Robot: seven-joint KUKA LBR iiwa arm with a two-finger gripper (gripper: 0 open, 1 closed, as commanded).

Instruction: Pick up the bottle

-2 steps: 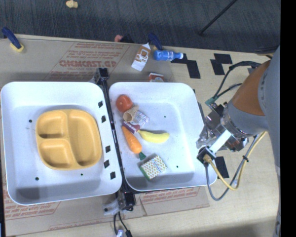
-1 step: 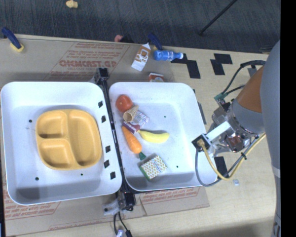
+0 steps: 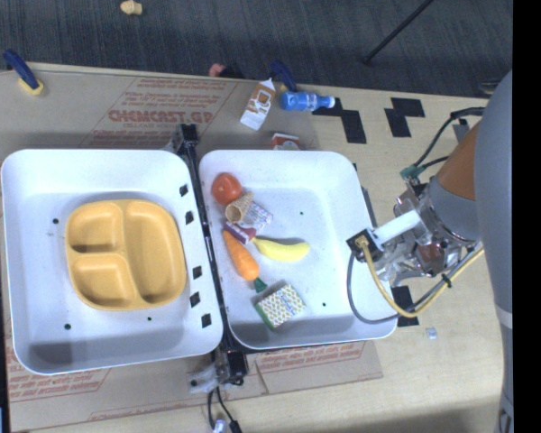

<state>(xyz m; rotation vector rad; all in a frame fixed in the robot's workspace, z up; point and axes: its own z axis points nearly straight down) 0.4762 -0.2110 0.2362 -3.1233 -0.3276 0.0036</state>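
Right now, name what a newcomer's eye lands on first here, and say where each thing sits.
The yellow divided plate sits in the middle of the left bin. The right bin holds a bright cluster: a tomato, a carrot and a banana. The grey arm reaches in from the right, its claw at that bin's right rim; a blue bottle lies on the bench behind the bins.

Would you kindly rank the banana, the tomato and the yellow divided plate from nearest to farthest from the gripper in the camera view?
Gripper sits at the right bin's right edge.
1. Banana, middle of the right bin.
2. Tomato, that bin's upper left corner.
3. Yellow divided plate, in the left bin.
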